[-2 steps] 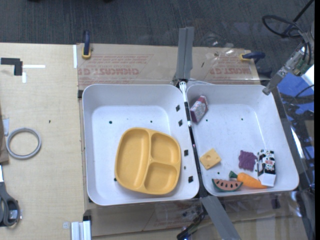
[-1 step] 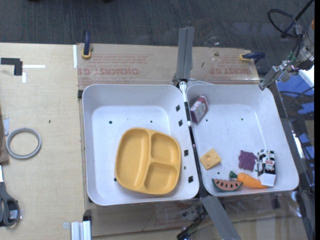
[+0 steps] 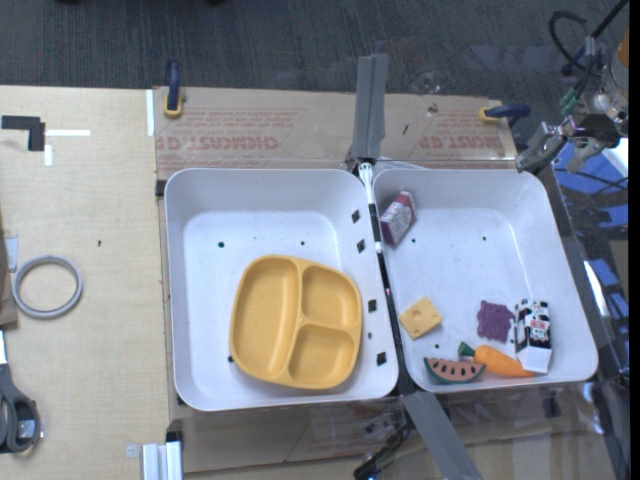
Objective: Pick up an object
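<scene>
The right bin (image 3: 470,258) holds a maroon packet (image 3: 397,218) near its back left corner. Along its front lie a cheese wedge (image 3: 420,318), a watermelon slice (image 3: 454,370), a carrot (image 3: 500,361), a purple grape piece (image 3: 494,319) and a small cow-print milk carton (image 3: 533,330). A yellow divided plate (image 3: 295,323) lies in the left bin (image 3: 200,268). My gripper (image 3: 585,123) hangs at the far right, beyond the right bin's back right corner, well apart from every object. Cables partly hide it.
A tape roll (image 3: 45,286) and scissors (image 3: 15,423) lie on the bench left of the bins. Clamps (image 3: 173,98) (image 3: 505,113) hold the cardboard sheet (image 3: 250,133) behind the bins. A grey bar (image 3: 370,108) runs between the bins.
</scene>
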Robot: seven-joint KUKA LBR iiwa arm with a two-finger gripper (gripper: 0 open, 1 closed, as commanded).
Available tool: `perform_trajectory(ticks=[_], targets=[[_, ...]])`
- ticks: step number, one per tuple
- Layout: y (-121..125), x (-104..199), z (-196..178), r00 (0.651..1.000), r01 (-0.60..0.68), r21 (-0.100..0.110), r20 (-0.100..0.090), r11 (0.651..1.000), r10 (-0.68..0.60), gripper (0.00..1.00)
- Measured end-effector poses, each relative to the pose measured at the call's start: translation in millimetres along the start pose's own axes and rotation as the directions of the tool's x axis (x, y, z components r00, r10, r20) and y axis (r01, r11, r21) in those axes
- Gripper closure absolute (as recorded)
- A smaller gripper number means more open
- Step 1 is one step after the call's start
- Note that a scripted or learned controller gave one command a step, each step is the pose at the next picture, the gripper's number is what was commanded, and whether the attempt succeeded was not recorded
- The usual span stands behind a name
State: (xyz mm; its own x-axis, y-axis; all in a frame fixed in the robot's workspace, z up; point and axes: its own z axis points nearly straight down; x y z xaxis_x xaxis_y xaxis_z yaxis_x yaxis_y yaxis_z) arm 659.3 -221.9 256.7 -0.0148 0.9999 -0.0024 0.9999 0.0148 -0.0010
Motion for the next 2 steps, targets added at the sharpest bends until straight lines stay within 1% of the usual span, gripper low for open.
perform_trajectory(ticks=[1, 2], targets=[[-0.4, 0.0, 15.1, 0.881, -0.473, 0.002, 0.0, 0.881, 0.473, 0.0], [-0.1, 34.0, 67.3, 0.901, -0.434, 0.003, 0.0, 0.901, 0.434, 0.0]])
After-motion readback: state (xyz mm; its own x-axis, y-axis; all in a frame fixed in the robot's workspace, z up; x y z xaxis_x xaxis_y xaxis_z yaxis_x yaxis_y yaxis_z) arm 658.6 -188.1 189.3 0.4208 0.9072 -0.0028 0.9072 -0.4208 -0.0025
